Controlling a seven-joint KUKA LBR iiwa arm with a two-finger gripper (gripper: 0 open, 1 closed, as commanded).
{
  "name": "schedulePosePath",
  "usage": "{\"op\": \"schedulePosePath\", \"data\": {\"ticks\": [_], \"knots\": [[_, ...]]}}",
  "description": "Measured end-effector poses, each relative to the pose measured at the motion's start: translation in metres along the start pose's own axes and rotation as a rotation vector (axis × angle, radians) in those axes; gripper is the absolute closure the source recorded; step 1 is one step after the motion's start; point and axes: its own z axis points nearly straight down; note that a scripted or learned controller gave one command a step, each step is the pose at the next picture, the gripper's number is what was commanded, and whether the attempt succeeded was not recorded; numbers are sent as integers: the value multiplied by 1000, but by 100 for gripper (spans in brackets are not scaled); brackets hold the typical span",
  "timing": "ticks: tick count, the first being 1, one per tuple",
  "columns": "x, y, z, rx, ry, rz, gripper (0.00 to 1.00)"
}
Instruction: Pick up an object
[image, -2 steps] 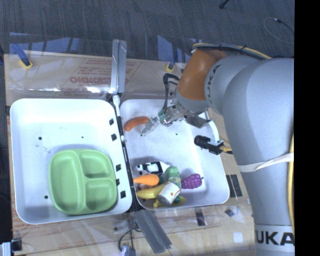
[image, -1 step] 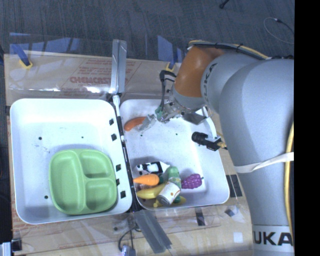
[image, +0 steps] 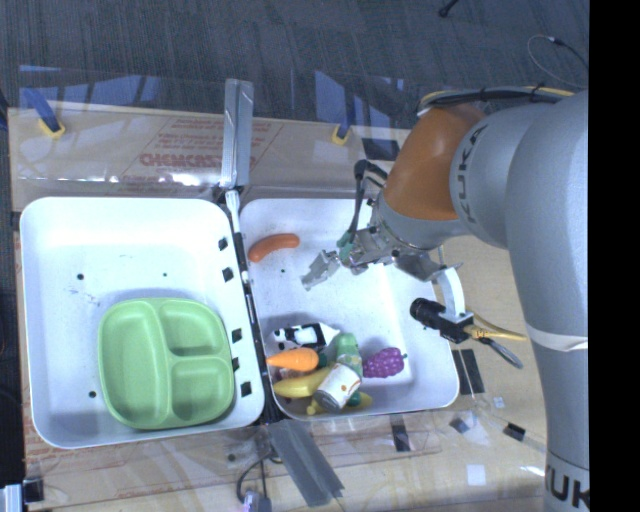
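Left bin (image: 40, 300): one green divided plate (image: 165, 360).
Right bin (image: 420, 385): one orange sausage (image: 273, 246) near its back-left corner, long axis roughly left-right; one pile of toy food (image: 325, 368) at its front.
Gripper (image: 318, 270): above the right bin, right of the sausage; jaws look spread, pinching nothing.

Right bin (image: 430, 385): the floor's upper and middle parts lie open except for an orange sausage (image: 273, 245) near the divider. The tool (image: 322, 268) hangs over the middle of that open floor, its arm (image: 470, 170) covering the upper right corner. The lower edge is crowded — a carrot (image: 293, 359), banana (image: 300, 386), small can (image: 338, 385), purple grapes (image: 384, 362) and a black-and-white toy (image: 305, 336) lie touching or just beside one another. Left bin (image: 60, 240): a green divided plate (image: 165, 362) fills the lower middle — bare floor above it and to its left.
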Motion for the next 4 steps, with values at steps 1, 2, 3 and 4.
{"op": "schedulePosePath", "data": {"ticks": [1, 2, 3, 4], "knots": [[20, -79, 53, -44, -20, -241, 0], [-10, -16, 68, -3, -2, -216, 0], [-21, 43, 49, -4, -2, -310, 0], [-29, 72, 68, -3, -2, -306, 0]]}}
